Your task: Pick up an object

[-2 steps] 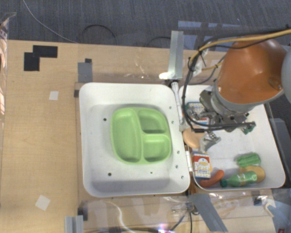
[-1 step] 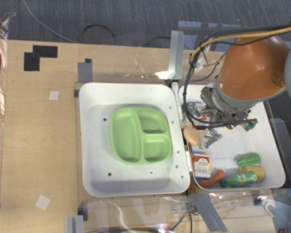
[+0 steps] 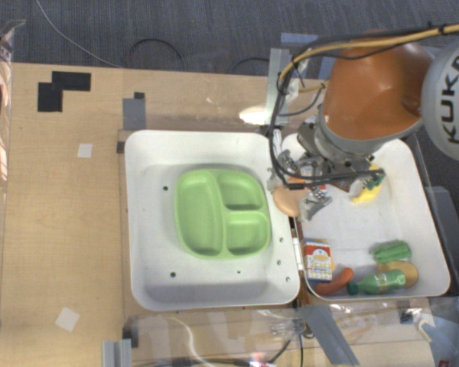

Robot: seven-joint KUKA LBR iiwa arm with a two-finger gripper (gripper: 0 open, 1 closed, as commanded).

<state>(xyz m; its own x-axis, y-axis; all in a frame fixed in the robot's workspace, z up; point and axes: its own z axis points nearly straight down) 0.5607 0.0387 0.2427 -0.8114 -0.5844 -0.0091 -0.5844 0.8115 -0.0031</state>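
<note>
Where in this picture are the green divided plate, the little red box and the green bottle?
green divided plate (image 3: 214, 219): camera view, on its long left compartment.
little red box (image 3: 317, 261): camera view, middle of its printed top face.
green bottle (image 3: 379, 283): camera view, middle of its body.

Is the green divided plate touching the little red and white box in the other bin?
Apart. The camera view shows the green plate in the left bin, the box in the right bin, bin walls between.
</note>
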